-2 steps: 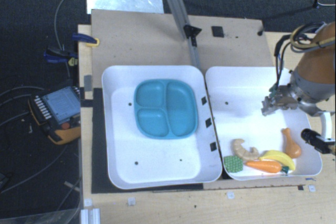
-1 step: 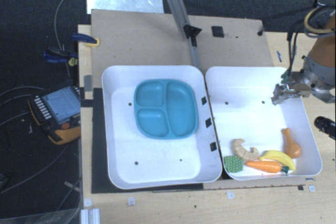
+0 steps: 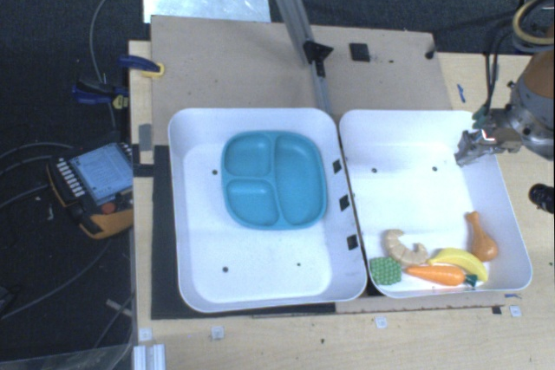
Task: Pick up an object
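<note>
Toy food lies in the near right corner of the right bin (image 3: 408, 143): an orange carrot (image 3: 436, 275), a yellow banana (image 3: 458, 259), a brown drumstick (image 3: 481, 238), a beige piece (image 3: 403, 247) and a green piece (image 3: 387, 271). My gripper (image 3: 473, 146) hangs over the right bin's far right edge, well away from the food. Nothing shows between its fingers.
The left bin (image 3: 199, 273) holds a blue divided plate (image 3: 275, 179). A grey pole (image 3: 290, 0) slants across the bench behind the bins. Cables, clamps and a small device (image 3: 95, 178) lie on the floor to the left.
</note>
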Available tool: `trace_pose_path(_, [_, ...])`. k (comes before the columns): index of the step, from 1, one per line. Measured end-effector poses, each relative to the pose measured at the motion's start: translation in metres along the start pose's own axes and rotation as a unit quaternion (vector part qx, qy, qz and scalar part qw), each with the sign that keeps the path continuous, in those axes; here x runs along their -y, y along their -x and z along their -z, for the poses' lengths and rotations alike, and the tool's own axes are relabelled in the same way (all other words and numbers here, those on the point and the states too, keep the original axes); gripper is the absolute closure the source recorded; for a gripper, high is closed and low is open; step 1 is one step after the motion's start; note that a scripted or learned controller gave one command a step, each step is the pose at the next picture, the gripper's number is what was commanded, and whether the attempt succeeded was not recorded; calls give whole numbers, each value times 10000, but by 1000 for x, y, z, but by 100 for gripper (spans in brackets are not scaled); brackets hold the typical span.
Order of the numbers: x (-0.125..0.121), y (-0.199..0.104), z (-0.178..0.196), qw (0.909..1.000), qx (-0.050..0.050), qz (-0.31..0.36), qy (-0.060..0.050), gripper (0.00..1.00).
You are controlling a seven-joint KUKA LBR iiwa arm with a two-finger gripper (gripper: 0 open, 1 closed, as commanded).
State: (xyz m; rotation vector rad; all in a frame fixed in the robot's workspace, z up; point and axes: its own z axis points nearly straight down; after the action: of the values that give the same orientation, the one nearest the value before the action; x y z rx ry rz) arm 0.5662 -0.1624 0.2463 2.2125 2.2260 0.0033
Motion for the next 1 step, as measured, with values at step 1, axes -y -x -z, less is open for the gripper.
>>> trace_pose_path(1, [-5, -60, -2, 10000, -7, 22, -7, 100])
